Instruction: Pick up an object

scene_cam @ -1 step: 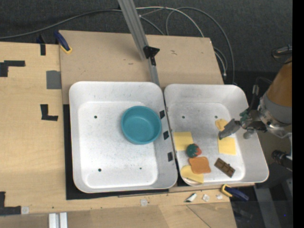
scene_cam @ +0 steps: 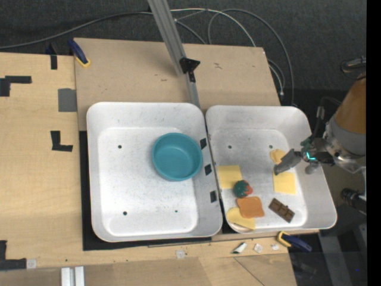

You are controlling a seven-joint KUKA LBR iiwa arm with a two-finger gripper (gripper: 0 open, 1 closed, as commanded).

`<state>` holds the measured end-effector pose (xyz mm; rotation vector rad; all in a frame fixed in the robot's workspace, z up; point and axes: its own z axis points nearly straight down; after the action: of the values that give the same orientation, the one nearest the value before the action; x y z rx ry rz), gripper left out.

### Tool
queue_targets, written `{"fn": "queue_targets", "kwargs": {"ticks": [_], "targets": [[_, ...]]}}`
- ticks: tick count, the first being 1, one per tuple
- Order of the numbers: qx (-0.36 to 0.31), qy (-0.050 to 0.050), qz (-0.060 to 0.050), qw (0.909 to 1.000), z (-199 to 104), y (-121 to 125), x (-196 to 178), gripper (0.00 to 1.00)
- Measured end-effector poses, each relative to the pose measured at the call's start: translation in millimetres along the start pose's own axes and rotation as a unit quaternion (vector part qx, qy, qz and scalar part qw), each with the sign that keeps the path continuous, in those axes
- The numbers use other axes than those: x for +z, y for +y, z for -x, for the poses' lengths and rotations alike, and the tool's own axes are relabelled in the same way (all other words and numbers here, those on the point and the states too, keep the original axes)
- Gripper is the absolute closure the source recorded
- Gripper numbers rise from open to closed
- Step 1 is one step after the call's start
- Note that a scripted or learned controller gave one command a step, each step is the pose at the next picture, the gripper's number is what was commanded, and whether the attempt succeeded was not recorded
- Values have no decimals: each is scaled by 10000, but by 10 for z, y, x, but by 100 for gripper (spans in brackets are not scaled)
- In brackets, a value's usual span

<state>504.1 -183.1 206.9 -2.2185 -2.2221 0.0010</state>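
My gripper (scene_cam: 294, 168) hangs over the right side of the right bin (scene_cam: 297, 119), open, with nothing between its fingers. One dark finger (scene_cam: 284, 163) points down-left, just above a yellow cheese slice (scene_cam: 286, 185) and next to a small yellow piece (scene_cam: 276, 155). Further left in the same bin lie another yellow slice (scene_cam: 229, 176), a green and red ball (scene_cam: 241, 189), an orange square (scene_cam: 250, 207), a pale yellow wedge (scene_cam: 240, 221) and a brown chocolate bar (scene_cam: 281, 210).
A blue bowl (scene_cam: 176, 155) stands in the left bin (scene_cam: 107, 177). A grey pole (scene_cam: 172, 34) slants up from between the bins. Cables run along the back of the bench. Small clamps sit at the bench's front right edge (scene_cam: 292, 241).
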Motion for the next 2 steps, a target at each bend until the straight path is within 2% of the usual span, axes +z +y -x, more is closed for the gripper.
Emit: {"fn": "queue_targets", "kwargs": {"ticks": [2], "targets": [[5,2,-28,10000,64,-67,908,0]]}}
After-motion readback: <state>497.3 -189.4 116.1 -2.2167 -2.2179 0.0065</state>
